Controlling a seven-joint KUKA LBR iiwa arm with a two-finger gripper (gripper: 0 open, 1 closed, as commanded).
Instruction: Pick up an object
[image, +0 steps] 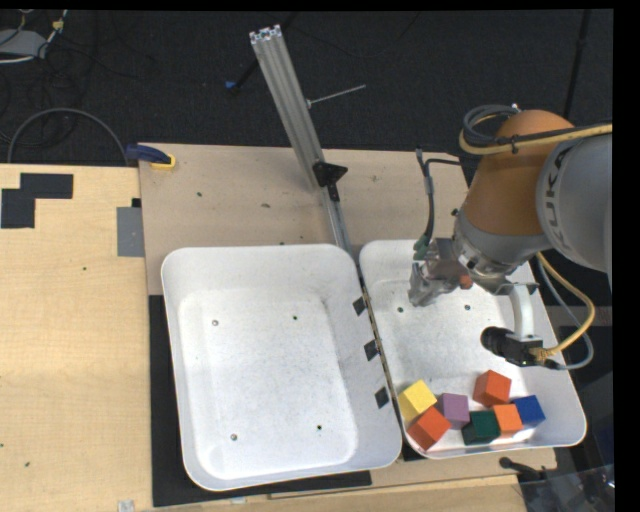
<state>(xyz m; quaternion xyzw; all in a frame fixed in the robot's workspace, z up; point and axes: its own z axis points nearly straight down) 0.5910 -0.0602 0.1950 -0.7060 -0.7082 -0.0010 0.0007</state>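
Several coloured cubes lie clustered in the near corner of the right bin (440, 345): a yellow cube (418, 397), a purple cube (455, 408), a red-orange cube (431, 428), a green cube (481, 428), an orange cube (492, 387) and a blue cube (529, 410). My gripper (424, 288) hangs low over the far left part of that bin, well apart from the cubes, with bare bin floor beneath it. I see nothing held in it.
The left bin (265, 360) lies beside the right one, with a rim and black clips (370, 350) between them. A slanted aluminium rail (295, 110) rises behind the bins. Plain bench board surrounds both.
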